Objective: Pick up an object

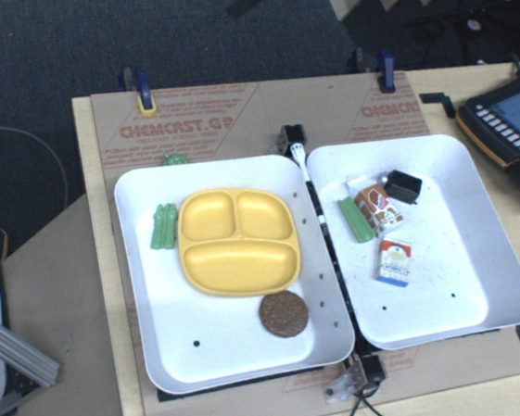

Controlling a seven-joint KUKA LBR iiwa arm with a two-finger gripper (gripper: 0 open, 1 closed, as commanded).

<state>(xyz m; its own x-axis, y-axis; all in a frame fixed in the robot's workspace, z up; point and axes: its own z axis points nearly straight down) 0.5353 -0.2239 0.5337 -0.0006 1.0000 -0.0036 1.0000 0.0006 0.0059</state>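
No single target is fixed by the task, so any loose item may be taken. The likeliest candidates lie in the right shallow white bin (486, 223): a small red, white and blue carton (394, 263) lies flat near the bin's middle; just beyond it a brown and white snack packet (375, 206) is seen, with a green pod-shaped toy (356, 219) touching the packet's left edge and a small black block (402, 186) touching its far right corner. A grasp aimed into that cluster could be spoiled by crowding: a neighbour may be nudged aside, or two things pinched together and dropped. The carton, lying apart from the packet, is judged the safer pick, though a flat, low item may be slid along the bin floor rather than lifted.

In the left white bin (148, 290), well left of the carton, a yellow divided plastic plate (239, 240) is flanked by a green ridged toy (163, 226) and a brown round biscuit-like disc (283, 313); the plate's broad rim would probably be too wide to grip.

The claw's state cannot be told
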